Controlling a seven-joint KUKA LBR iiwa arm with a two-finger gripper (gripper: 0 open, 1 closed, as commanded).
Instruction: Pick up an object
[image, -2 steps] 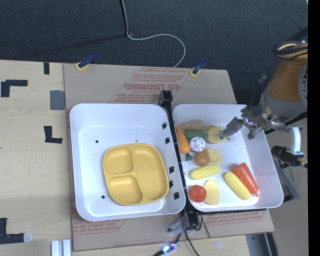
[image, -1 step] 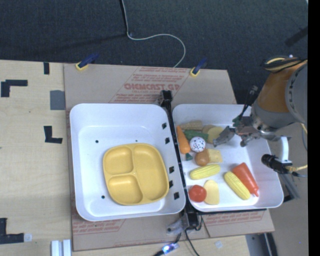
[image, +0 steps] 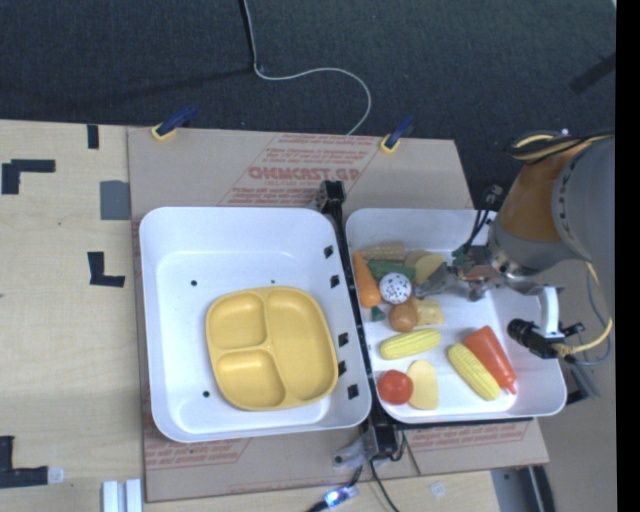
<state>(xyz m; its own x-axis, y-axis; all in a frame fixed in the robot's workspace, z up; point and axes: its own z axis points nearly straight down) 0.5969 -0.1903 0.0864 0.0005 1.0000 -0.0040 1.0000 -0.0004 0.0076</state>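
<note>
A: Where's the claw?

B: The gripper (image: 440, 281) sits low in the right bin (image: 545, 400), its tip beside the white speckled ball (image: 396, 288). Whether it's clenched or released, I cannot tell.

A: Anything picked up?

B: Seemingly not. The ball, the brown onion (image: 403, 317) nearer, the corn cob (image: 409, 344) and the red pepper (image: 491, 356) all rest in the bin. The yellow tray (image: 271, 347) lies in the left bin (image: 170, 300). Grasping and lifting remain.

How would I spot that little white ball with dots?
Look in the right bin, the one full of toy food. Near its upper left, beside the orange carrot, sits the white ball. It alone is white and speckled with dark dots.
</note>
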